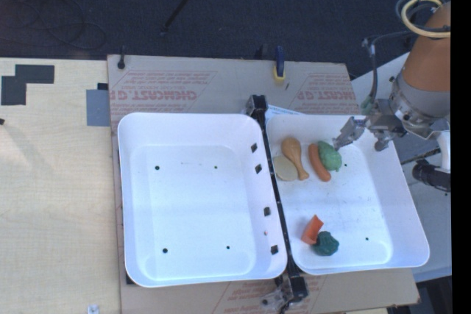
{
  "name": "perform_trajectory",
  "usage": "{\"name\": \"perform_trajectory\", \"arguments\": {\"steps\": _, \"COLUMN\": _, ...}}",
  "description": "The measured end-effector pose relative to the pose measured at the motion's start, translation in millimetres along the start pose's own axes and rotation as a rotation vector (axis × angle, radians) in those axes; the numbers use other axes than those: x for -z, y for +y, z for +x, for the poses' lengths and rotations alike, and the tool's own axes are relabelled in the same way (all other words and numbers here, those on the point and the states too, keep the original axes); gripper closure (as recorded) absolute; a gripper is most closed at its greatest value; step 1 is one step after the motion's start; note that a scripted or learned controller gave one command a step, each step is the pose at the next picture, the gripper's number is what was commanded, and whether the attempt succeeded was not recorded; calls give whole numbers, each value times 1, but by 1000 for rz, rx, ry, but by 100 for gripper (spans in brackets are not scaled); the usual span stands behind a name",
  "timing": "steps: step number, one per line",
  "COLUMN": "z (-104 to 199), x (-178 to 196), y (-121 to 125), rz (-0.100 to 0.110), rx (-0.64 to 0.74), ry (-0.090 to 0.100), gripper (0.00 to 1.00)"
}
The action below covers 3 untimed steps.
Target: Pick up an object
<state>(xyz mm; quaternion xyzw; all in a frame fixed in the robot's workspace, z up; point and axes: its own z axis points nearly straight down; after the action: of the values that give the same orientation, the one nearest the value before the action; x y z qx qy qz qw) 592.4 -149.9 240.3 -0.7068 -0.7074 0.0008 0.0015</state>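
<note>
The right white bin [397, 217] holds several items. A tan drumstick-shaped piece [294, 156] lies beside a beige disc [284, 168]. An orange carrot [319, 162] rests next to a light green lump [330, 157]. Near the front sit a red-orange wedge [313, 229] and a dark teal lump [326, 243]. My gripper [363, 140] hovers over the bin's back right part, just right of the green lump. Its fingers are spread open with nothing between them.
The left white bin [132, 180] sits beside the right one, with a black clip strip [266, 187] along the shared rim. Both rest on a cardboard sheet [184, 88]. A blue-and-yellow clamp [279, 67] stands at the back edge.
</note>
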Motion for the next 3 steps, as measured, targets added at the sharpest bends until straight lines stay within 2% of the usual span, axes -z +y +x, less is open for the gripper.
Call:
{"name": "perform_trajectory", "arguments": {"steps": 1, "z": 0, "x": 10, "y": 0, "rz": 1, "rx": 1, "ry": 1, "gripper": 100}}
{"name": "perform_trajectory", "arguments": {"steps": 2, "z": 46, "x": -23, "y": -79, "rz": 9, "rx": -2, "ry": 4, "gripper": 100}}
{"name": "perform_trajectory", "arguments": {"steps": 3, "z": -34, "x": 10, "y": -96, "rz": -3, "rx": -7, "ry": -4, "gripper": 100}}
